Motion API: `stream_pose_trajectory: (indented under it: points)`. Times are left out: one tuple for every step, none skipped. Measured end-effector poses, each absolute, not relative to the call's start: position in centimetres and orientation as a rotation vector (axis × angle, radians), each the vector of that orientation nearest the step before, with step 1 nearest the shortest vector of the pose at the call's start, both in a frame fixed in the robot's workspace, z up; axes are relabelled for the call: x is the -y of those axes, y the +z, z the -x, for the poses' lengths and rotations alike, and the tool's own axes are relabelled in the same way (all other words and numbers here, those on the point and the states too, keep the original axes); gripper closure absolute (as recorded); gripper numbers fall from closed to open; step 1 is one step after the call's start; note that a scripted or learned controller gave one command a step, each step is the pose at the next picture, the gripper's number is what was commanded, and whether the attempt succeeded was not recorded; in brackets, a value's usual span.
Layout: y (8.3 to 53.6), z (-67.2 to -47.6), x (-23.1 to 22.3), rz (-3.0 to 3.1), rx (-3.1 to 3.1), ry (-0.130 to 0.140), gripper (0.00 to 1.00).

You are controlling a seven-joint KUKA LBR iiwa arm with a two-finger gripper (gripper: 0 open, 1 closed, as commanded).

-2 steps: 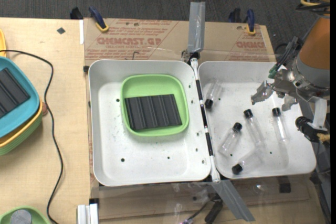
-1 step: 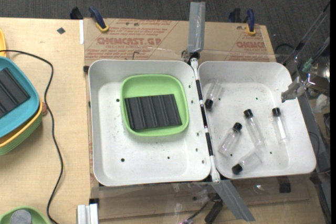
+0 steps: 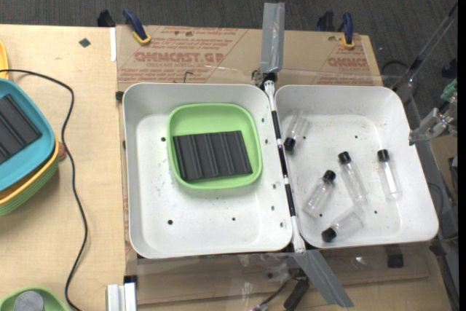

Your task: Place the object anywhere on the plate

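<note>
The things I have to choose from are five small clear vials with black caps, all lying on their sides in the right bin (image 3: 408, 226). None is on the plate yet, so the step in hand is the pick. Whether my jaws are apart or together I cannot tell from here.

The green plate (image 3: 177, 129) sits in the left bin (image 3: 145, 222), towards its far edge, with a dark ribbed mat (image 3: 213, 155) covering most of its floor.

One vial (image 3: 295, 131) lies against the bin's left wall, nearest the plate, but I judge the wall would crowd me there. Another vial (image 3: 388, 175) lies alone towards the right edge with clear floor on both sides, and I think it is the safer pick. Two more, the middle vial (image 3: 352, 177) and its neighbour (image 3: 319, 194), lie close together near the centre. The last vial (image 3: 344, 224) rests near the front edge.

To do this well I should come straight down over the body of the tube, not the cap, with my jaws across its width. It is smooth and round, so it will likely roll or squirt away if I close off-centre. The clear walls are faint against the white floor, and the black cap is my best cue for which way it lies.
</note>
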State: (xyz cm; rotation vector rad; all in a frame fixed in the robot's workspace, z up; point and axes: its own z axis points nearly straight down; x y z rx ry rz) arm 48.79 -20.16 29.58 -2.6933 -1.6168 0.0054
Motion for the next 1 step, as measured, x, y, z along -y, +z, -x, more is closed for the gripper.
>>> stream_pose_trajectory:
  points:
    - [35.05,-47.85,20.12,2.846,1.331,0.006,0.0]
